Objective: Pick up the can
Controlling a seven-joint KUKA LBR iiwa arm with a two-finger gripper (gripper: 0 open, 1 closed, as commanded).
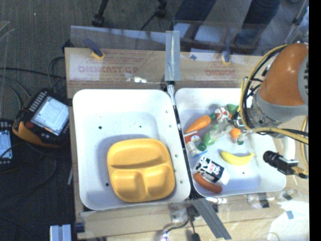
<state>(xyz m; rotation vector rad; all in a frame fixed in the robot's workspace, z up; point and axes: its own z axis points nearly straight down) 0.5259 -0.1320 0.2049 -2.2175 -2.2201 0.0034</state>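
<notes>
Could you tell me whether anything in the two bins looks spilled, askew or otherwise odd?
Nothing looks spilled or damaged. The right bin holds a loose jumble: carrot, banana, a black-and-white carton lying tilted over a sausage. The yellow tray in the left bin sits slightly skewed.

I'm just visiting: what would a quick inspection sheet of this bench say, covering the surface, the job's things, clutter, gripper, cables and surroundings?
Surface: two white bins, left bin, right bin.
Job's things: no can clearly made out in the toy pile.
Clutter: yellow tray in left bin; carrot, banana, black-and-white carton, sausage in right bin.
Gripper: hidden under the arm; cannot tell.
Cables: yellow and black cables beside the arm.
Surroundings: handheld controller on the floor, left.
</notes>
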